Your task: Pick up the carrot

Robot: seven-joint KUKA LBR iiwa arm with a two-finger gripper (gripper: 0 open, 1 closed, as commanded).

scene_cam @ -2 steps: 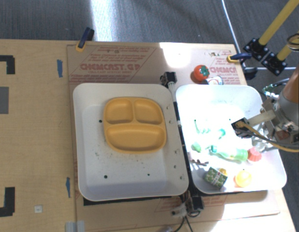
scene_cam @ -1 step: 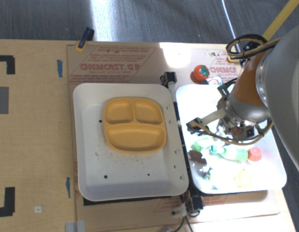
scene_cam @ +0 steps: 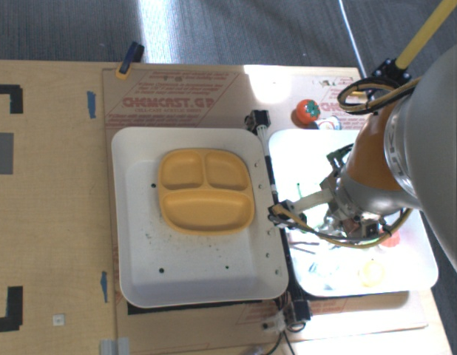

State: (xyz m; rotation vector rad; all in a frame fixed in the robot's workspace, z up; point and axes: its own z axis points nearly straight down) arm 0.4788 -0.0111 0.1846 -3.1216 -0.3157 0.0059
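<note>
arm covers right bin; gripper state cannot be told. carrot unlocated; judged light, stiff, grasp mid-body.

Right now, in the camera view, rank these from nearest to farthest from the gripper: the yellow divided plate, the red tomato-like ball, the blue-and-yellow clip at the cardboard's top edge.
Measured from the gripper, low in the right bin:
1. Red tomato-like ball, just beyond the right bin's far rim.
2. Yellow divided plate, in the left bin; too close to the ball to call firmly.
3. Blue-and-yellow clip, far upper left, clearly farthest.
</note>
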